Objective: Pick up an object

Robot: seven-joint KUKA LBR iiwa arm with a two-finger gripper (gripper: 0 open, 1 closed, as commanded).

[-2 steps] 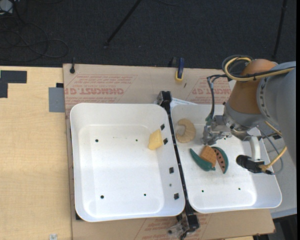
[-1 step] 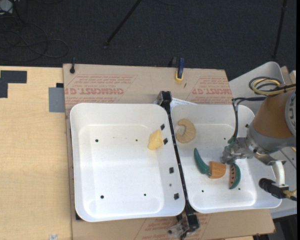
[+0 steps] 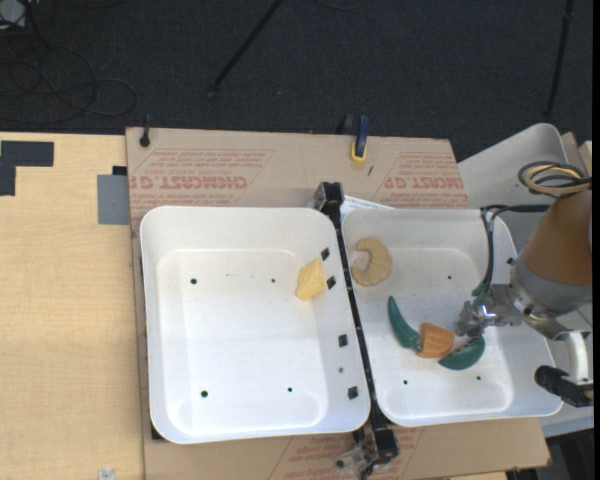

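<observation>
Curved teal piece (image 3: 405,325) touches orange wedge (image 3: 436,341).

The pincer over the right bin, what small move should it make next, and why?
Probably a short drop straight down. The pincer sits at the end of the green curved piece, beside the orange piece, and nothing visibly lies between its fingers.

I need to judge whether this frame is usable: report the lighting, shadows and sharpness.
Camera view: even, soft light on both white bins, no harsh glare; the background floor is dark. The yellow wedge casts only a faint shadow. Slightly soft overall; the gripper beside the green curved piece and orange piece is blurry, detail unclear.
</observation>
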